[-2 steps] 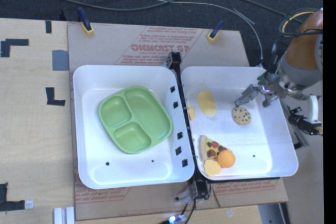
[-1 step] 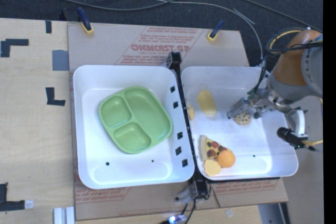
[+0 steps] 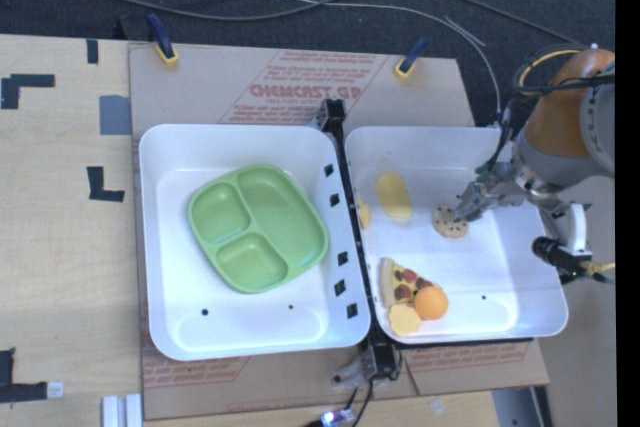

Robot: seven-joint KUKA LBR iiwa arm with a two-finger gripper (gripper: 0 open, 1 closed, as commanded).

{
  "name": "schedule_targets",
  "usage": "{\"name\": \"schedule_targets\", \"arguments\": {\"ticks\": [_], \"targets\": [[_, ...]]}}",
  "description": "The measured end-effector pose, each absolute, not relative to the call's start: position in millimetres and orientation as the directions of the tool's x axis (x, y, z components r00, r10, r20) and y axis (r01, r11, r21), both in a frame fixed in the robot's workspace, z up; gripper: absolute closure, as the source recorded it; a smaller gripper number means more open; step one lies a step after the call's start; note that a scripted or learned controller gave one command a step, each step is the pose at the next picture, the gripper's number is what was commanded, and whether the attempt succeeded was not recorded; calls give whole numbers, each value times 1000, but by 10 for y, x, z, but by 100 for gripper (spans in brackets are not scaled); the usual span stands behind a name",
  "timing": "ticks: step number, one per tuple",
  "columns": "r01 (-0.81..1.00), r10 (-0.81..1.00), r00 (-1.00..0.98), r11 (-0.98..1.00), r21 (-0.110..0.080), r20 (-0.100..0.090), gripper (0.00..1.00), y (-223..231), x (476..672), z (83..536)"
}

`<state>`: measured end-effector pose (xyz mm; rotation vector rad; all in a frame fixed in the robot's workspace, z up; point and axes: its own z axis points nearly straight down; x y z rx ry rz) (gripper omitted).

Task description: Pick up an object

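The claw hangs right over the cookie in the right bin, its grip state impossible to tell, so nothing looks lifted yet.

1. The end effector is small and dark over the cookie; its fingers cannot be made out.
2. The arm is cut off by the right edge.
3. The pizza slice lies partly under the orange ball and a pale round piece.
4. The red print on the cardboard sheet is partly covered by the bins.
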<state>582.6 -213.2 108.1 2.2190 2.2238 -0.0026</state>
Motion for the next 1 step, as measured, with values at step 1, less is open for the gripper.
{"name": "schedule_targets", "arguments": {"ticks": [1], "targets": [[1000, 1000, -1, 1, 4, -2, 100, -2233, 5843, 1611]]}}
